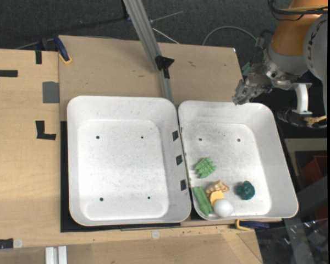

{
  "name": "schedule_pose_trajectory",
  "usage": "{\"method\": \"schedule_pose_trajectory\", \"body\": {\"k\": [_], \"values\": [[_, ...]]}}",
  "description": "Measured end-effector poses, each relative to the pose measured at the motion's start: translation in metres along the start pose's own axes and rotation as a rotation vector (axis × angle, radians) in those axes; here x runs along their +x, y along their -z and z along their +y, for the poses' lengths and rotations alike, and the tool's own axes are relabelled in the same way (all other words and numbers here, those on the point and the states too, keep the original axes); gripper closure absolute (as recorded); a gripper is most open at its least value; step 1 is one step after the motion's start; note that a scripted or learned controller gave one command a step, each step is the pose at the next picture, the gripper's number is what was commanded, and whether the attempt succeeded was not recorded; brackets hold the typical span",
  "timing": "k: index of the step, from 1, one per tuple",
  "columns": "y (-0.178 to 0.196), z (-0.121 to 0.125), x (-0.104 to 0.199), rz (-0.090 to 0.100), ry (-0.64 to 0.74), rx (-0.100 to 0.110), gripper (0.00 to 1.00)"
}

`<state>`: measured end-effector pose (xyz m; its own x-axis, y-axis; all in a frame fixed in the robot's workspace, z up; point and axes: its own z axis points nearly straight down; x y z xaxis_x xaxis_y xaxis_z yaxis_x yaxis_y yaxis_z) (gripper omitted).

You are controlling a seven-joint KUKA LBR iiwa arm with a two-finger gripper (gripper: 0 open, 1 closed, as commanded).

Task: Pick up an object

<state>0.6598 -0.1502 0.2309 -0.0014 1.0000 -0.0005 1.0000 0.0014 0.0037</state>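
My gripper (243, 95) hangs over the far rim of the right bin (264, 147), at the top right of the bench (110, 65), and the slanted view does not let me tell how it is set. What I could pick up lies well apart from me, crowded into that bin's near corner: a ridged green block (204, 166), a dark teal ball (245, 190), a white ball (224, 208), a small tan piece (216, 189) and a long green strip (202, 200) lying along the bin's inner wall. All look like small, light toy pieces, likely plastic or foam, none fragile. I judge the ridged green block the easiest catch: it sits a little apart from the rest, and its grooved faces should give grip if taken across the short side. The two balls look smooth and may roll or squirt out; the white one touches its neighbours, leaving little room. The strip against the wall looks awkward to get around. The left bin (121, 153) is the same speckled white shallow tray.
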Motion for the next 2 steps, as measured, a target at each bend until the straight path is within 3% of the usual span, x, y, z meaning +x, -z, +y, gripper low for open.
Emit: {"method": "schedule_pose_trajectory", "body": {"k": [2], "values": [[-0.010,-0.043,0.111,0.002,0.004,0.008,1.00]]}}
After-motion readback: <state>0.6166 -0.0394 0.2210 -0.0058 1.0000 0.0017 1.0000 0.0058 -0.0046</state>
